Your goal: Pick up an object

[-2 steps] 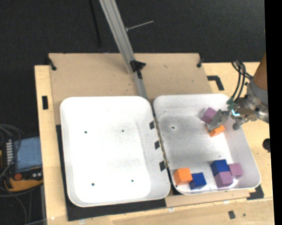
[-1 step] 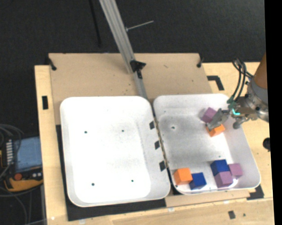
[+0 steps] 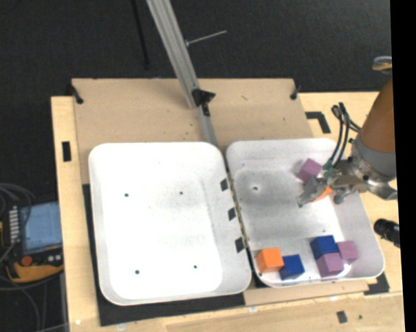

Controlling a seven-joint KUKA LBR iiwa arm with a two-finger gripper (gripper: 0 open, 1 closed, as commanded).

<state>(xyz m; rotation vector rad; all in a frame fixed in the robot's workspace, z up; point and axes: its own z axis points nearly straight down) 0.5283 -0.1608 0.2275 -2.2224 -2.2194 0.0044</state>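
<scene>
My gripper [image 3: 312, 192] reaches in from the right over the right bin [image 3: 265, 214], its fingers pointing left and down. A purple block [image 3: 308, 169] lies just above the fingers, touching or nearly touching them. A small orange piece [image 3: 322, 195] shows right at the fingers, partly hidden by them. Along the bin's near edge lie an orange block [image 3: 270, 259], a blue block [image 3: 292, 266], a second blue block [image 3: 324, 246] and two purple blocks [image 3: 330, 263] [image 3: 348, 251].
The left bin [image 3: 159, 219] sits beside the right one, with a row of clips between them. A slanted metal pole [image 3: 179, 53] stands behind the bins. Cables and a blue device [image 3: 38, 228] lie off the bench's left.
</scene>
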